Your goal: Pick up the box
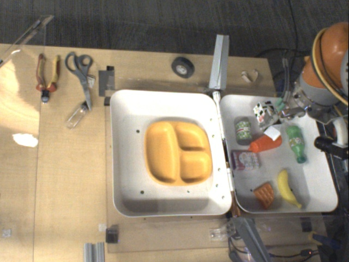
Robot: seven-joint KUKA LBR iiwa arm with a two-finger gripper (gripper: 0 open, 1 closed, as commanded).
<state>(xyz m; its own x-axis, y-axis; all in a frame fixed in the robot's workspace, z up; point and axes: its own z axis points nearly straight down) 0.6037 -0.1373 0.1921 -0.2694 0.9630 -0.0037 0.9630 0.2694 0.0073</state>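
No text, brand, number or sign is legible on any item.

The small purple box (245, 160), lying down-left of the gripper (287, 109) in the right bin (327, 198), carries pale printed patches on its top face; the print is too small to read.

The green can (242, 130), just left of the gripper, has a wrap label with no readable characters.

The green bottle (296, 142), just below the gripper, bears a light band label, blurred.

The black-and-white patterned carton (263, 111), immediately left of the gripper, shows markings only, no lettering discernible.
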